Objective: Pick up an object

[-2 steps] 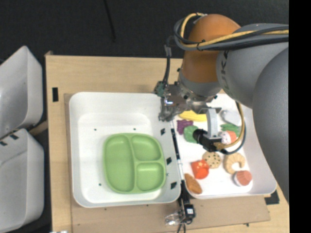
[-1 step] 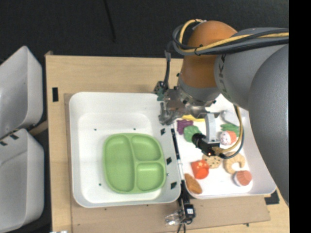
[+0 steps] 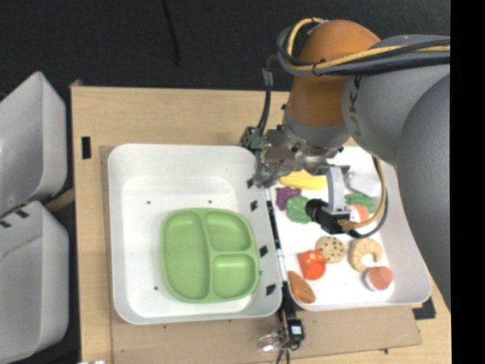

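The right bin [image 3: 405,275] holds several toy foods: a yellow piece [image 3: 303,180], a purple piece [image 3: 286,196], a green lump [image 3: 298,209], a cookie [image 3: 330,248], a red piece [image 3: 312,265], a beige curled pastry [image 3: 366,252], a brown loaf [image 3: 301,288] and a red-and-white round piece [image 3: 379,278]. My gripper [image 3: 263,171] hangs low at the back of the divider between the two bins, just left of the yellow and purple pieces. Nothing is seen held in it. The wrist hides the bin's back left part.
A green divided plate [image 3: 208,253] lies in the left bin [image 3: 121,203]. A green and orange piece [image 3: 361,205] sits near the right bin's far side. The grey arm covers the upper right. White blocks [image 3: 26,142] stand left of the bench.
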